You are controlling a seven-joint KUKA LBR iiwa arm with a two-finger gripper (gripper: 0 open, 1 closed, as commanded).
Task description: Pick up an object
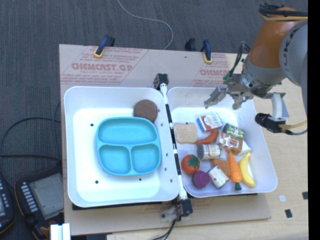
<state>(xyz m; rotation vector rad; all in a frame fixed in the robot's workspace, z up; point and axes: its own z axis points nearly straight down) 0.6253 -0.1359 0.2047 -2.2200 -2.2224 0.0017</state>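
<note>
Far left of gripper, in left bin [75,134]: blue tray [129,146], w/ brown patty [145,109] just beyond its far corner. Right bin [267,176] holds the food pile, below-left of gripper: toast [185,132], tomato [190,163], purple piece [201,179], carton [209,120], can [209,151], carrot [234,169], banana [246,169]. Gripper [228,97] hangs over right bin's far edge, fingers spread wide, nothing between them; carton is nearest item, apart from it.
</note>
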